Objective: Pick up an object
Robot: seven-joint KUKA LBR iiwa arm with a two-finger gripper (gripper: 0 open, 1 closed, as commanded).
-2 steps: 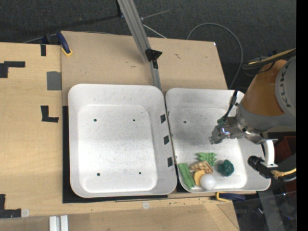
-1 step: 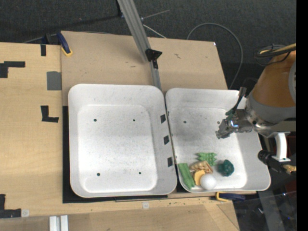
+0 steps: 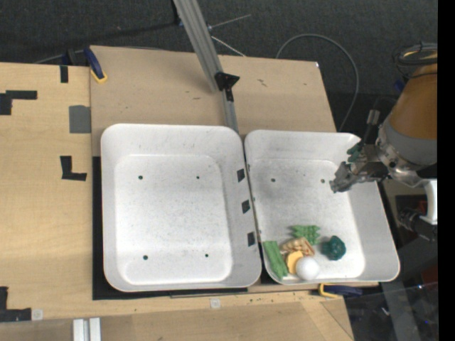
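Note:
Several small objects lie clustered at the near edge of the right bin (image 3: pixel 284 155): a dark teal round piece (image 3: pixel 333 247), a green leafy piece (image 3: pixel 306 232), a tan figure (image 3: pixel 297 246), a white ball (image 3: pixel 307 268), a yellow-orange piece (image 3: pixel 295 261) and a green strip (image 3: pixel 272 257). My gripper (image 3: pixel 343 180) hangs over the right side of that bin, well above and behind the cluster. I see nothing between its fingers.
The left bin (image 3: pixel 170 204) sits beside the right one. A grey metal bar (image 3: pixel 202 38) slants in from the top toward the seam between the bins. Cables lie on the dark floor behind the bench.

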